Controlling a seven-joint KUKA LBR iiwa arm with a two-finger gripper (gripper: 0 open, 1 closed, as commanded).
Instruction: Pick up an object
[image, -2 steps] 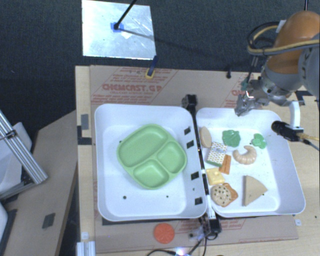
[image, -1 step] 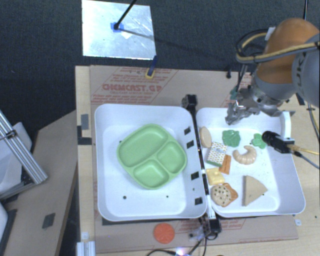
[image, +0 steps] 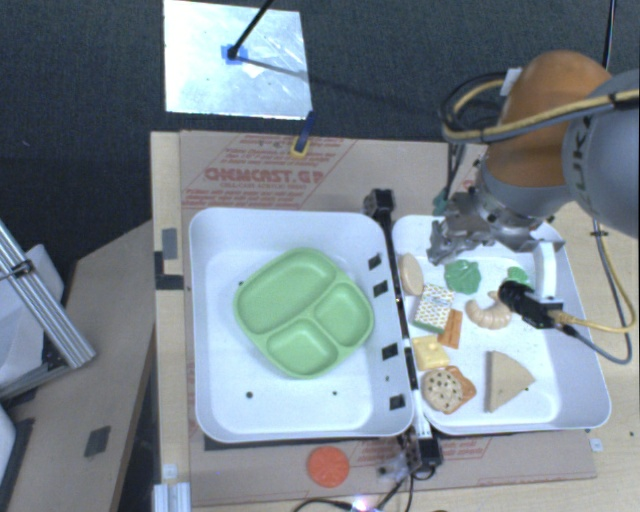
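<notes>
A: Hovering gripper (image: 447, 243) sat by the right bin's (image: 575, 330) back edge, above the green leaf (image: 462, 275); finger state I couldn't tell.

B: Risk was crowding; I expected a miss.

One fixed camera looks down at a slant on the surface (image: 250, 165), both bins (image: 215, 330) in frame, from mid-range.

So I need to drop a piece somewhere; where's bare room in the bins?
Left bin: bare floor all round the green tray, widest along the near wall. Right bin: crowded with food; one small patch at the near edge right of the wedge.
</notes>
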